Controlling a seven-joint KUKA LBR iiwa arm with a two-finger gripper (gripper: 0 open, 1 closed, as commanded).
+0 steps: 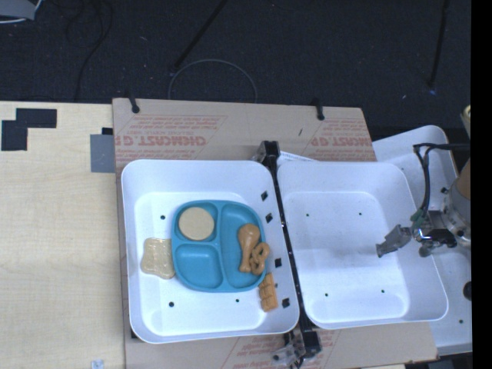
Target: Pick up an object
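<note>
Jaws (393,241): I can't tell their state; over the right bin (350,298).
Food: on the blue tray (201,267), left bin (146,191).
Progress: I've picked nothing yet.

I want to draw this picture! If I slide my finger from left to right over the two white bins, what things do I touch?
Tan toast-shaped piece → blue divided tray → round tan disc in the tray → black divider between the bins → right bin → gripper.
</note>
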